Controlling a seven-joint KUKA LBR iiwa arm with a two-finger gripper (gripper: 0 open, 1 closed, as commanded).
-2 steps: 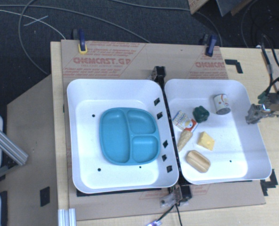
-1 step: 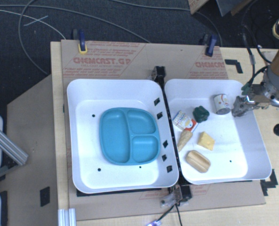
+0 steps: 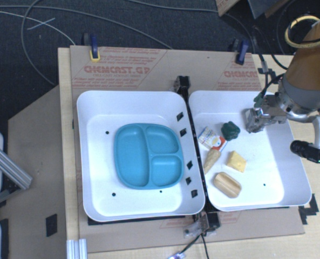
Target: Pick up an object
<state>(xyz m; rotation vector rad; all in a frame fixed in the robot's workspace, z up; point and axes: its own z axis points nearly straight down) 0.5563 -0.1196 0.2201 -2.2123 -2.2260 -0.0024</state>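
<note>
The arm's upper part runs off the right edge, and the gripper [image 3: 255, 118] is a small grey cluster seen from above at a slant, so whether it is open or closed cannot be told; nothing shows in its grasp. It sits over the upper middle of the right bin [image 3: 281, 161]. To its left, near but apart, lies a dark green object [image 3: 230, 130], too small to name further. Left of that, near the bin's left wall, is a small white packet with red print [image 3: 210, 138], and just below it a pale tapered piece [image 3: 212, 158], apparently a toy food, pointing down-left. A yellow cheese-like wedge [image 3: 236, 161] lies lower down near the bin's middle, and a tan bread-roll shape [image 3: 227, 184] sits below it. The left bin [image 3: 95, 144] holds a blue divided plate [image 3: 148, 155] with three compartments. Two blue clamps [image 3: 94, 46] grip the board's far edge, and cables trail over the dark floor beyond.
</note>
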